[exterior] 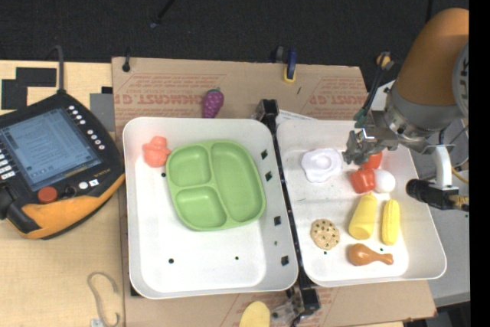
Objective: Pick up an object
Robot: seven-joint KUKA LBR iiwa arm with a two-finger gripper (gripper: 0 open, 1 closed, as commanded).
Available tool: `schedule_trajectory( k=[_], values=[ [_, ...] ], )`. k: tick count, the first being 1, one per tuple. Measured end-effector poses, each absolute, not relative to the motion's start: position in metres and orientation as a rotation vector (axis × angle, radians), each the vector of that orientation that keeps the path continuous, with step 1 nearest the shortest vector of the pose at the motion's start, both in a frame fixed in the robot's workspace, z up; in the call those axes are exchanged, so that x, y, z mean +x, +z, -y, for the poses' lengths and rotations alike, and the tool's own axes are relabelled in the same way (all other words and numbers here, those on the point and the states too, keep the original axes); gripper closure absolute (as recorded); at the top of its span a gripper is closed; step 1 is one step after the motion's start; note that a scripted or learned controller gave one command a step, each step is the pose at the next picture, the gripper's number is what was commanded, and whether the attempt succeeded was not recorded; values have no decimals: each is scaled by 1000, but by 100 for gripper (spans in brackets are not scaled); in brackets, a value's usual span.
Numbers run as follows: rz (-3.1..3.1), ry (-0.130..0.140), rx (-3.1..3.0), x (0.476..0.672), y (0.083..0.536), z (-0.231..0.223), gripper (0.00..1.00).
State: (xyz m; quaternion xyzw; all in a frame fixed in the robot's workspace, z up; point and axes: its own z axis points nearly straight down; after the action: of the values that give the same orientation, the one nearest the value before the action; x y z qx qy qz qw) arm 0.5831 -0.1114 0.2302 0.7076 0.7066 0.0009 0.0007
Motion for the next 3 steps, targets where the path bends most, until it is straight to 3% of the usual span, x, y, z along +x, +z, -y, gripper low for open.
schedule_trajectory(
  k=[1,3],
  values=[
    [-2226,-3,2223,560,227,57,100],
    [-2221,-5,2227,544,217,52,100]
  ],
)
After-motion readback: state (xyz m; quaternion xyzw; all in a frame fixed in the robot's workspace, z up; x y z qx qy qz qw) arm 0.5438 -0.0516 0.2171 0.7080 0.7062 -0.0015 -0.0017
